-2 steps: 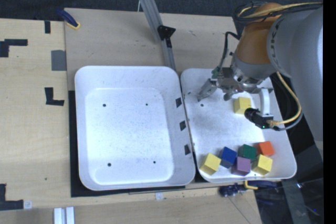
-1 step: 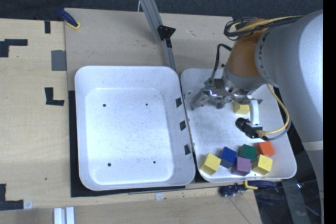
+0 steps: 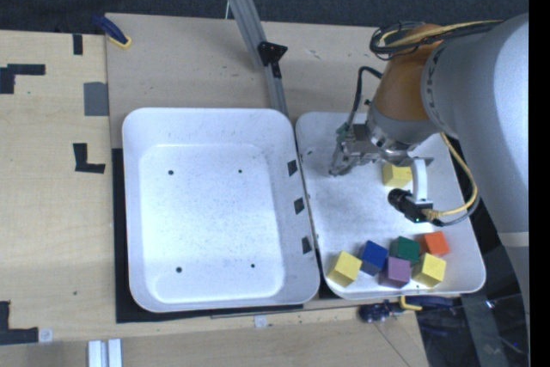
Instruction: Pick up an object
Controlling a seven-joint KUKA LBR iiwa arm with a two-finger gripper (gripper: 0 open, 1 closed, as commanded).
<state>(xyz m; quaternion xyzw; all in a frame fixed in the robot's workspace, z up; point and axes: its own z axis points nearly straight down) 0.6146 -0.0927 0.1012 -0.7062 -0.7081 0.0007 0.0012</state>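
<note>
White bins: two shallow white plastic bins sit side by side on the pale wooden bench (image 3: 51, 211); the left bin (image 3: 137, 133) takes the middle of the frame, the right bin (image 3: 322, 211) lies right of centre, their inner rims touching.
Arm: grey KUKA arm (image 3: 481, 90) with orange band enters from the right edge and bends down over the upper part of the right bin.
Gripper: two-finger gripper (image 3: 342, 161) hangs low over the upper left area of the right bin floor, dark fingers pointing down and left. Whether the jaws are apart or together, I cannot tell; nothing is seen between them.
Nearest block: yellow cube (image 3: 396, 176) lies just right of the gripper, partly under the wrist hardware; apart from the fingers.
Block cluster: along the lower edge of the right bin, lower right of the frame, six small cubes lie close together: a yellow cube at the left end (image 3: 345, 268), blue cube (image 3: 374, 256), purple cube (image 3: 398, 271), green cube (image 3: 405, 249), orange cube (image 3: 436, 243), yellow cube at the right end (image 3: 432, 269). All well apart from the gripper.
Cabling: yellow and black cables (image 3: 455, 206) loop from the wrist down the right side of the right bin.
Pole: grey metal pole (image 3: 245, 0) slants from the top of the frame to the gap between the bins.
Bench marks: black tape pieces (image 3: 83, 159) on the left of the frame.
</note>
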